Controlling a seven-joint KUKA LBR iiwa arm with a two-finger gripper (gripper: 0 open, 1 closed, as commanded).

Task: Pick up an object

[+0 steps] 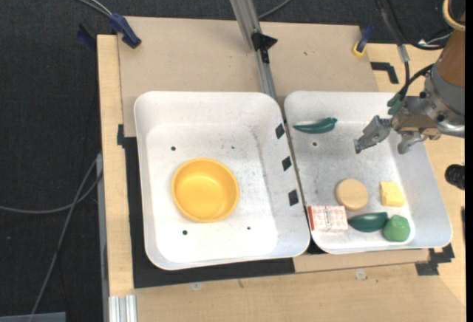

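The gripper (388, 139) hangs over the right bin (325, 187), near its far right corner, with its two fingers (367, 137) spread apart and nothing between them. It sits above bare white floor, well apart from every object.

Taking the right bin as the reference: a dark green pepper-shaped piece (316, 124) lies near its far left side. Toward the near edge sits a round tan disc (352, 194), with a yellow block (392, 193) just to its right. Nearer still, a red-and-white packet (327, 218) rests in the near left corner, a dark green oblong (368, 222) lies beside it, and a bright green lump (397, 229) touches that oblong's right end.

To the left of the right bin, the left bin (155, 128) holds a yellow bowl (205, 189), upright, toward its left side.
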